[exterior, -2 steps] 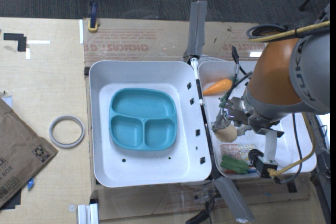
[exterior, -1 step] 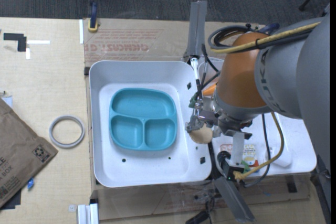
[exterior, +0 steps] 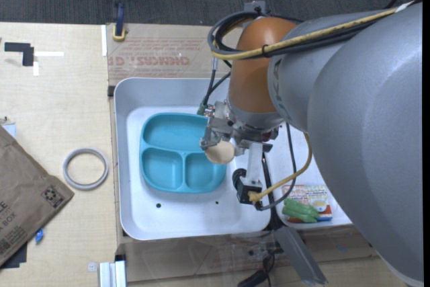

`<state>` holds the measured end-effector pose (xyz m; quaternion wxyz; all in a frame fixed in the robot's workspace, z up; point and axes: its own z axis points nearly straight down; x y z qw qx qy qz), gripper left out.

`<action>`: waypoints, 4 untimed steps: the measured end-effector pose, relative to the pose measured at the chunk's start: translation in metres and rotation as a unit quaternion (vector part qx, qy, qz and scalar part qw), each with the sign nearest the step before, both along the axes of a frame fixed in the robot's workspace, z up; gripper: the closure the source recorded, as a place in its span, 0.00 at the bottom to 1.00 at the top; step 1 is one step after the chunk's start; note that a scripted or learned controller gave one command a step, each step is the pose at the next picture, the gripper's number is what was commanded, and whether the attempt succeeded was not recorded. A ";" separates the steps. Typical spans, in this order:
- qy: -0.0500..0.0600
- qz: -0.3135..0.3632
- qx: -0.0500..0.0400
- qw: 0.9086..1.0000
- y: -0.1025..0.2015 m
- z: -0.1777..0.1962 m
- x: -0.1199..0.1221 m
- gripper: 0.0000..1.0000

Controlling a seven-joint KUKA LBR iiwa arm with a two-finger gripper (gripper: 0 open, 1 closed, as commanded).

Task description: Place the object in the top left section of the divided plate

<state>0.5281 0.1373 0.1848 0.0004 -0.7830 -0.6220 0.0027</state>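
Right now the big grey arm covers most of the right side of the bench and hides the right bin almost fully. Its gripper hangs over the right edge of the blue divided plate, which lies in the white bin, nearer that bin's left wall. A small round tan object sits at the tip of the gripper, above the plate's right edge. The jaws look closed on it, but they are small and partly hidden, so I cannot tell for sure. Black cables loop around the orange band.

Near the bench's lower right, a green thing on a colourful card peeks out under the arm; the rest is hidden. A grey ring lies on the bench left of the bin. A brown cardboard box is cut off at the left edge. Flat cardboard lies past the bin's top edge.
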 end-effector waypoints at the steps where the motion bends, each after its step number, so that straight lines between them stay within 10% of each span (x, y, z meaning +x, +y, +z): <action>1: -0.001 -0.105 -0.001 0.994 -0.006 0.043 -0.005 1.00; 4: 0.002 -0.064 -0.001 0.998 -0.027 -0.019 -0.031 1.00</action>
